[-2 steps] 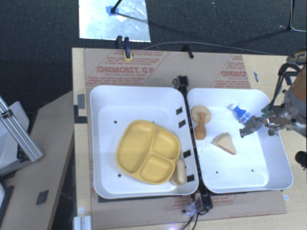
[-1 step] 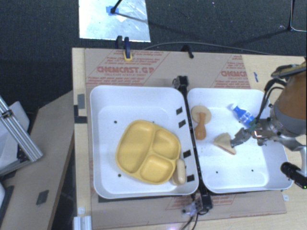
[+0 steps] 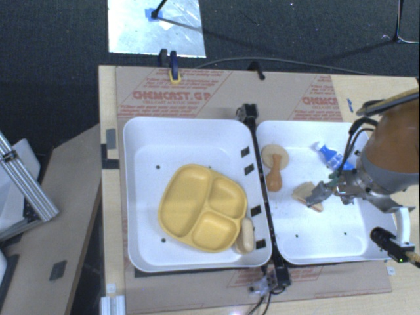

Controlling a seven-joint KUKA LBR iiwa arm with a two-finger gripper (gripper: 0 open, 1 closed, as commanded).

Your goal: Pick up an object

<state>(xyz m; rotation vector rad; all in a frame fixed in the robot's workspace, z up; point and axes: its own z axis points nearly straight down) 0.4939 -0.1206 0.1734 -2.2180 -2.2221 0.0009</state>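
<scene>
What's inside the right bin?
In the right bin: a wooden scoop, a blue item and a tan block by the pincer. The arm covers the bin's right side.

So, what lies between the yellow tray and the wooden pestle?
In the camera view, between the yellow tray and the wooden pestle lie the adjoining bin walls, joined by black clips.

One fixed camera looks down at a slant on the two white bins [image 3: 197, 126]; my arm [image 3: 394, 149] enters right of them.
</scene>
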